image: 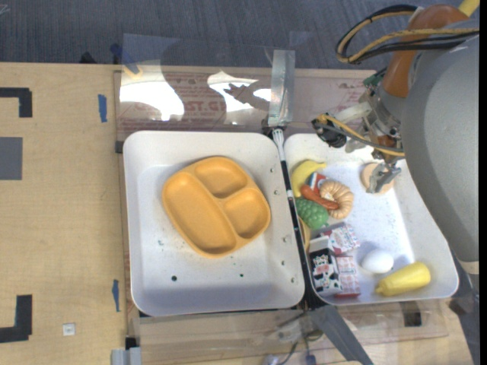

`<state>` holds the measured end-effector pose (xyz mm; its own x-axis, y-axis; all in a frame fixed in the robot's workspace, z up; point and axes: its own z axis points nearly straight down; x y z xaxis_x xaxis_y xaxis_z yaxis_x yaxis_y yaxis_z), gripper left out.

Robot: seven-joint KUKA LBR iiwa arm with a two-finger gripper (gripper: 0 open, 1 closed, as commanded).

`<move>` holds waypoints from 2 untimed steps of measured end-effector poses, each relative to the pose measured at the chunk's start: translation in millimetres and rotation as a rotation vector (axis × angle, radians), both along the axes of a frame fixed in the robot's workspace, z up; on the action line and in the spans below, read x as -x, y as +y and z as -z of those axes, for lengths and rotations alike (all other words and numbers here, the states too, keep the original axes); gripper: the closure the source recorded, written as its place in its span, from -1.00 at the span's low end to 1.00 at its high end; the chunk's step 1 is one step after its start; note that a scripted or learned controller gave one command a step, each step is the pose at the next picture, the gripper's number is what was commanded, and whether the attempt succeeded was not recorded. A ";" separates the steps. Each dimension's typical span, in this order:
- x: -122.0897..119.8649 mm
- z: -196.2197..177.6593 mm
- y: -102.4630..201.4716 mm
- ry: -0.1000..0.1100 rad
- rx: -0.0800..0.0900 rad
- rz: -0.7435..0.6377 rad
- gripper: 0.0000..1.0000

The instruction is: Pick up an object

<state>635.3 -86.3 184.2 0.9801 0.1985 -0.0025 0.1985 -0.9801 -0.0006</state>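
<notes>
Claw [384, 175] low in the right bin's [426, 226] far corner, right over a small tan piece [373, 176]; grip state impossible to tell. Nearest other pickings down-left: bun with sausage [333, 195], banana [306, 172] beyond, toward the divider

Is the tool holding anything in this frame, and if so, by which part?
Cannot be told. The tool is low over a small tan object in the right bin; no grip is visible.
</notes>
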 end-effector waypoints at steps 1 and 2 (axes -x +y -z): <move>-1.8 -55.5 27.1 -0.007 -0.002 -0.004 -1.00; -23.8 3.7 74.4 0.006 -0.002 -0.009 -1.00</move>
